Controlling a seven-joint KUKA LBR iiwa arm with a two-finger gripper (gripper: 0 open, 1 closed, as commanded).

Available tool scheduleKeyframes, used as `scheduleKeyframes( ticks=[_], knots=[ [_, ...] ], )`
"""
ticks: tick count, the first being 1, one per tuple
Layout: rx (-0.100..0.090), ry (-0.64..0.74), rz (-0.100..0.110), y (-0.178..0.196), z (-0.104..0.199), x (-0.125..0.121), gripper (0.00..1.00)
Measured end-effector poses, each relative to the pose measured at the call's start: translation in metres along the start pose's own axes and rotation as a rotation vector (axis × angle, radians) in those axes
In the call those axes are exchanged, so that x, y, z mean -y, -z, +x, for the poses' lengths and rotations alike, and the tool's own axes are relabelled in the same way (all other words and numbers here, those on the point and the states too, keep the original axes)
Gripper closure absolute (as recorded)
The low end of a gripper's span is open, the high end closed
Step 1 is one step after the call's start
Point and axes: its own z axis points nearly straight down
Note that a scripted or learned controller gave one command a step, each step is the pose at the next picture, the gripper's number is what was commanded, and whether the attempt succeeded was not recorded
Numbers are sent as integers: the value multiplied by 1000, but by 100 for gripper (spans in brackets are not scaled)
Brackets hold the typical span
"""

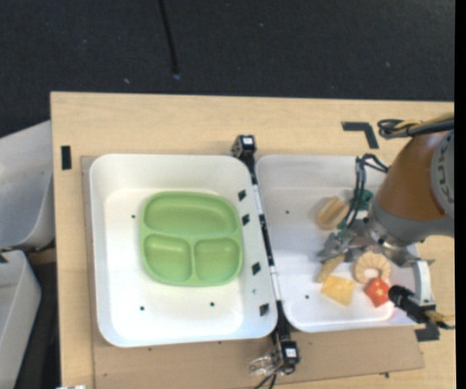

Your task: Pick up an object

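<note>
Hovering in right bin (pixel 297 217) | gripper (pixel 339 248); grip state unclear | yellow block (pixel 338 288) just below, perhaps apart

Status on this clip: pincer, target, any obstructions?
Pincer low in right bin, among the food toys. Nearest: tan bread piece, yellow block, ring pastry. Grip unclear. Green tray in left bin.

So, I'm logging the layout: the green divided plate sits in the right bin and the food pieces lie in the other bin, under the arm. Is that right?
Not quite. The camera view shows the green divided plate in the left bin, not the right one. The food pieces do lie in the other bin, under the arm.
</note>
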Motion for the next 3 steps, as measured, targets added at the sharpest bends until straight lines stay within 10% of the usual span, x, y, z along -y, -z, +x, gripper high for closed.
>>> scheduleKeyframes(
  ticks=[3],
  knots=[
    [0,12,1,119,-2,-12,100]
  ],
)
